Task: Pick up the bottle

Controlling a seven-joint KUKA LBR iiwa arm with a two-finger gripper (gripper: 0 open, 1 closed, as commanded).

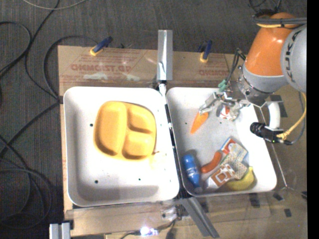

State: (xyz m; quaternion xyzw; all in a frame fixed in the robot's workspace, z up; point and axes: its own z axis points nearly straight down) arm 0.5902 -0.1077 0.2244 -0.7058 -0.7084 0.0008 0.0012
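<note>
Two shallow white bins are seen side by side on the bench. The left bin (75, 183) is occupied by a yellow compartment tray (125, 130) lying near its middle. In the right bin (175, 113), the blue bottle (191, 169) is found lying on its side near the front left corner, close to the bin's left wall. Just beside it, to the right, a red-orange item (212, 162) is laid, touching a printed card packet (228, 164), and a yellow banana (241, 180) is tucked against the front right corner. An orange carrot (198, 123) is set tilted in the upper half of the bin. The gripper (222, 102) is positioned over the upper part of the right bin, near the carrot's top end and well apart from the bottle; its fingers are spread apart and nothing is seen between them. The arm (271, 54) is extended in from the right, its orange band uppermost.
</note>
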